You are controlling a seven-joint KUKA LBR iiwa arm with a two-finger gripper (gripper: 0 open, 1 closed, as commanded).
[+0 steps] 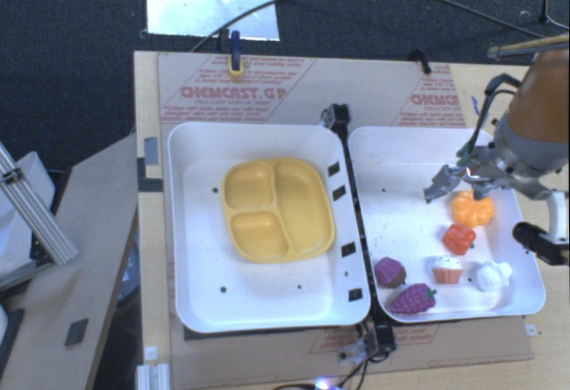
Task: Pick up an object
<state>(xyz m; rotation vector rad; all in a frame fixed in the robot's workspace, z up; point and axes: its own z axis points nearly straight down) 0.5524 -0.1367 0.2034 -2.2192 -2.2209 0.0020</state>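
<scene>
Pincer (456,182): we are seeing it hanging spread over the right bin (401,157), pinching nothing.
Orange toy (472,209): lying just below, top partly hidden.
Arm (543,103): getting cut off at the right edge.

"CHEMCAST GP" is printed in red, repeating, on the clear sheet (267,85) under the bins, clearest up-left of the gripper (463,182); a partial repeat sits just above it.
</scene>
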